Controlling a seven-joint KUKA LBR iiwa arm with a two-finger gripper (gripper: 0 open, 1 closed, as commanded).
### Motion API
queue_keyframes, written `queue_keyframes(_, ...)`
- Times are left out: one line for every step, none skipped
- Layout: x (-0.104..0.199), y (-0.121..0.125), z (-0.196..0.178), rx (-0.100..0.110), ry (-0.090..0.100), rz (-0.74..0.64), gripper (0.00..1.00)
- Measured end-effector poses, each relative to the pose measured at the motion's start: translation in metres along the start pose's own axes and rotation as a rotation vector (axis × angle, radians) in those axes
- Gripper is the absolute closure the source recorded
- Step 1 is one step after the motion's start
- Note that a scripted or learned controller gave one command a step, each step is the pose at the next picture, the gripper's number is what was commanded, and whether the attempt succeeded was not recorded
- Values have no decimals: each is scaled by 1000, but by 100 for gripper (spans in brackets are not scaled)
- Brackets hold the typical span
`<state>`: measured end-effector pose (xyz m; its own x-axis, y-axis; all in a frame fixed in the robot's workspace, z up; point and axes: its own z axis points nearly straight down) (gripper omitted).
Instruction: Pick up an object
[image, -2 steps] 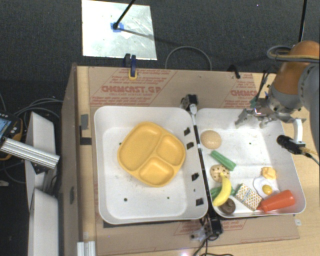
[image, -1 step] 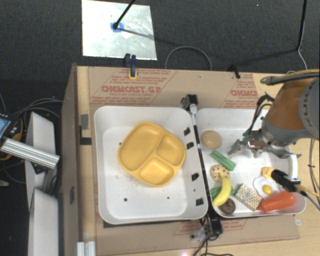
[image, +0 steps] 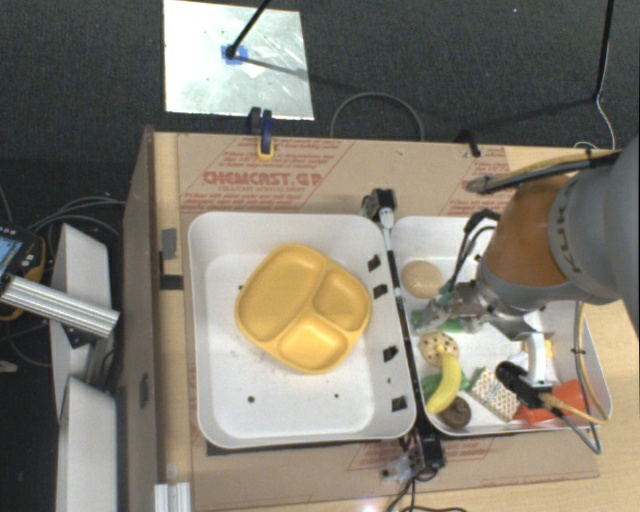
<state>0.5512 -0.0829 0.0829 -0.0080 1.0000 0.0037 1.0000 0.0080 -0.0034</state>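
Observation:
My gripper (image: 438, 306) is low in the right bin (image: 600, 385), near its left wall, at the end of the grey arm with the orange band. It hangs over a green object (image: 457, 323) that is mostly hidden beneath it. A tan egg-shaped object (image: 421, 277) lies just beyond the gripper. Just in front of it lies a speckled yellow ball (image: 438, 348), with a banana (image: 446, 382) and a brown round piece (image: 457, 412) nearer the front wall. A checkered block (image: 494, 394) lies right of the banana.
The left bin (image: 215, 330) holds a yellow divided plate (image: 303, 307). An orange-red item (image: 566, 402) lies at the right bin's front right corner. The divider between the bins carries black clips (image: 380, 291).

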Motion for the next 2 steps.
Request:
queue_keyframes(-9,-67,-1,1,-3,10,0)
queue_keyframes(-8,-63,-12,-8,-5,7,100)
